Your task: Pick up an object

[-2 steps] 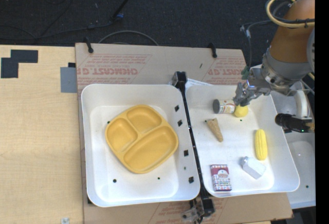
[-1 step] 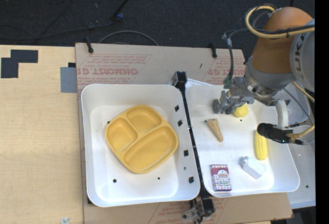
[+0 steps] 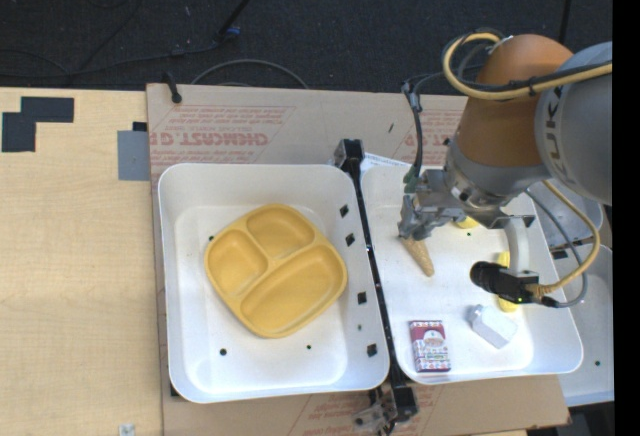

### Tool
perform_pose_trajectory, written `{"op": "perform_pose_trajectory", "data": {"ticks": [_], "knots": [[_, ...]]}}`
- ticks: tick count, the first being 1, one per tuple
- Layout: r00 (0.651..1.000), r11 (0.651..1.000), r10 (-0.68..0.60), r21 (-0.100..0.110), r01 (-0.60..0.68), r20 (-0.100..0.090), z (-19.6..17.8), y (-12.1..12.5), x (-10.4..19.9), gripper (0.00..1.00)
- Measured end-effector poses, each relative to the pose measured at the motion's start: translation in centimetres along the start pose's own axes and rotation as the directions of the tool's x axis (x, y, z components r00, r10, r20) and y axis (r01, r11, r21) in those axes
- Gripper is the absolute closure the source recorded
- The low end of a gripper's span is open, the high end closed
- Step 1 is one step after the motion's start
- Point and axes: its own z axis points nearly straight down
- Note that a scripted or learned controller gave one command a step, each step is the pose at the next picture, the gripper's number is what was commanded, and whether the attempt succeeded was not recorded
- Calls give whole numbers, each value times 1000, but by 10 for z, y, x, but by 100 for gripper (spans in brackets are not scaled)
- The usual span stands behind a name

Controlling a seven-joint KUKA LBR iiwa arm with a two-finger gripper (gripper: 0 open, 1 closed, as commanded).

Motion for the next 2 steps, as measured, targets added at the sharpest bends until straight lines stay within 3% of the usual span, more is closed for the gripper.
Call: {"op": "perform_pose_trajectory", "data": {"ticks": [2], "knots": [[1000,1000,-1,1,1,1,-1,-37,96,100]]}}
